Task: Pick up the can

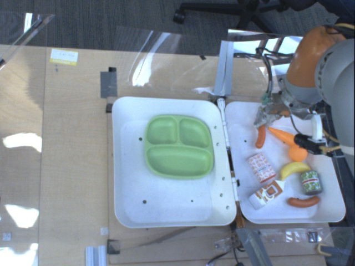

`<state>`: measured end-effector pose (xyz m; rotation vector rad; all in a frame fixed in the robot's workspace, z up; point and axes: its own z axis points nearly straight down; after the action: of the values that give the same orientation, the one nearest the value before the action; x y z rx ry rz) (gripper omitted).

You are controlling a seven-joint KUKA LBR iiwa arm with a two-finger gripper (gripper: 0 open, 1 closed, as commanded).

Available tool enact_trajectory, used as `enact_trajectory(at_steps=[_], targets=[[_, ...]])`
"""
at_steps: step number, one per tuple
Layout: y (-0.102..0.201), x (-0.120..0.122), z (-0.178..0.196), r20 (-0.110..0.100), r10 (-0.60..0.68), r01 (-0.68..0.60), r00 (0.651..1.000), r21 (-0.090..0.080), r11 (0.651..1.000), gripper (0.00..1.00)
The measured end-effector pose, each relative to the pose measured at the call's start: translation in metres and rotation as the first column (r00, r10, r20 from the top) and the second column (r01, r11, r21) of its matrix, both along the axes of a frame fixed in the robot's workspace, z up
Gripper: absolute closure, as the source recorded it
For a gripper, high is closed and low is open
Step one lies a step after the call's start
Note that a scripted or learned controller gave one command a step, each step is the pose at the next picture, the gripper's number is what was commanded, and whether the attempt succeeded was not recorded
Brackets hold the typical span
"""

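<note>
The right-hand shallow white bin (pixel 333 215) serves as landmark for all positions. The small cylindrical can with a green label and dark lid (pixel 310 182) stands upright near that bin's right wall, toward its near end, just beside the yellow banana (pixel 290 169) and just above the reddish-brown sausage (pixel 303 201). The gripper (pixel 268 114) hangs over the bin's far end, close to the upper end of the small orange-red sausage-shaped piece (pixel 259 137) and beside the orange carrot (pixel 285 136). It is well apart from the can. Whether the jaws are apart or together cannot be told; cables and the wrist hide them.

Step in hand, as judged: approach, not yet a grasp. Nothing is seen held. The next move calls for travel toward the bin's near right corner, then a descent over the can. The banana touching or nearly touching its left side leaves little room for a finger there.

Labels: the can's label is too small to read. The red-and-white patterned packet (pixel 261 168) and the brown-and-white carton (pixel 265 194), both left of the can, carry print that is not legible. Left of the landmark bin, the second bin holds a green three-compartment plate (pixel 179 147).
</note>
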<state>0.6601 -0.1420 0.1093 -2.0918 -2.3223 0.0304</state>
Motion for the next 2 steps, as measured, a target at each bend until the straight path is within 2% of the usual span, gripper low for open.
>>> enact_trajectory(at_steps=[1, 2], targets=[[0.086, 0.011, 0.116, 0.035, -0.076, 0.076, 0.996, 0.004, 0.997, 1.00], [0.156, 0.010, 0.102, 0.030, -0.077, 0.077, 0.997, 0.005, 0.997, 1.00]])
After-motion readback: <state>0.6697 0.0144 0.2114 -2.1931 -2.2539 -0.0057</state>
